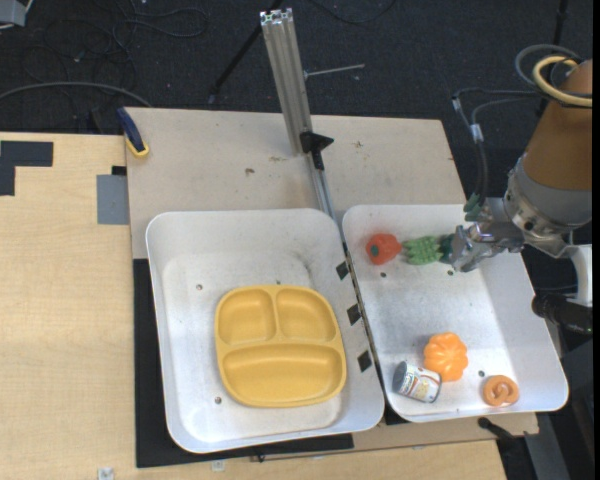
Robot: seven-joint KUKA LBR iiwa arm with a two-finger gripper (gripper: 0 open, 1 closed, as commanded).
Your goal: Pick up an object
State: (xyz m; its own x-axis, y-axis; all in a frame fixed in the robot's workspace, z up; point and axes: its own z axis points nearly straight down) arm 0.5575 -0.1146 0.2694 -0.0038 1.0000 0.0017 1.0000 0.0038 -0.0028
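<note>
- The right bin (540,368), in the lower right of the frame, holds the loose items that are candidates for the pick.
- A red-and-green vegetable toy (398,249) lies near that bin's upper edge, red end toward the frame centre and green leafy end toward the right.
- An orange pumpkin-like toy (445,355), a small can (417,382) lying on its side and an orange ring-shaped piece (499,391) are grouped near the bin's lower edge, well apart from the vegetable toy. The can is just beside the pumpkin-like toy.
- The left bin (180,258), at centre frame, carries a yellow divided plate (278,346); nothing loose lies on it.
- The arm (560,158) enters from the right edge at mid height, its wrist angled down and toward the left.
- The gripper (460,250) sits just beside the green end of the vegetable toy. This placement suggests that the toy is the intended target.
- Gripper state: it cannot be told whether the hand is released or clenched, and contact with the toy cannot be confirmed. No item is visibly lifted.
- Judgement: the pick is not yet complete.
</note>
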